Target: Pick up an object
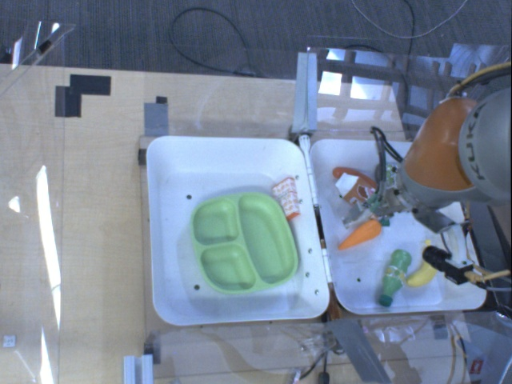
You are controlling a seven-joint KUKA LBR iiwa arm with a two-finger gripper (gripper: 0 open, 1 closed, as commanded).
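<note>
Green bottle (390, 277): lying in the right bin (352, 294), at 6 o'clock of its floor, close to the near wall, cap end towards 12 o'clock.
Banana (422, 274): yellow, just beside the bottle at its 3 o'clock, at 5 o'clock in the same bin.
Green plate (244, 242): three compartments, lying flat in the middle of the left bin (172, 294), slightly towards 6 o'clock.
Carrot (360, 234): orange, lying on the right bin's floor at 8 o'clock from its middle, thin tip pointing to 8 o'clock, thick end towards 2 o'clock. It is the object closest to the claw.
Gripper (375, 208): low over the right bin, at 1 o'clock of the carrot and right at its thick end; whether it touches the carrot cannot be told.
Claw state: apart or together cannot be told, as the wrist hides it from above.
Packet (286, 196): small, red and white, in the left bin at 2 o'clock, against the plate's far rim.
Red and white item (352, 181): in the right bin at 10 o'clock, just beyond the gripper; what it is cannot be made out.
Arm (436, 146): orange band and grey body coming in from 3 o'clock over the right bin's far corner.
</note>
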